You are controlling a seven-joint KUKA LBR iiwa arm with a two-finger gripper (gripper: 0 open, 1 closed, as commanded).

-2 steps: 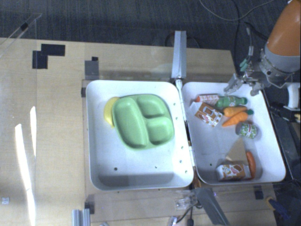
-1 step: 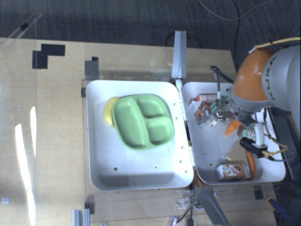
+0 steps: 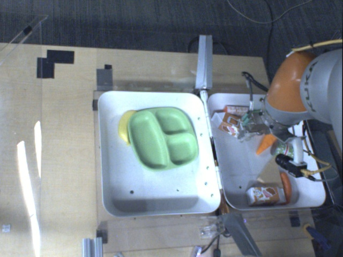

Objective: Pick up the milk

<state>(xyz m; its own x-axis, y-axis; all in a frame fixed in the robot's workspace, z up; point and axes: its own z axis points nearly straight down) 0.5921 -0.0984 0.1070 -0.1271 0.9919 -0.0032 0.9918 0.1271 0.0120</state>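
Pale wood-grain bench (image 3: 59, 159), matt, with a faint sheen where light strikes at the left. Two white bins, left bin (image 3: 112, 197) and right bin (image 3: 236, 170), of smooth plastic, softly glossy. Green divided tray (image 3: 161, 138), smooth moulded plastic with a dull satin look. Brushed metal bar (image 3: 204, 63) between the bins, grey and lightly reflective. Milk carton (image 3: 265, 195), printed card or plastic, cannot tell which, with a slight shine. Crinkled, printed wrapper (image 3: 232, 121), glossy. Carrot (image 3: 265, 143), orange, matt. Arm's orange band (image 3: 286, 87), smooth and glossy; grey shell (image 3: 327, 84) beside it, smooth and semi-matt. Dark floor (image 3: 134, 9) beyond the bench, rough woven texture like carpet.
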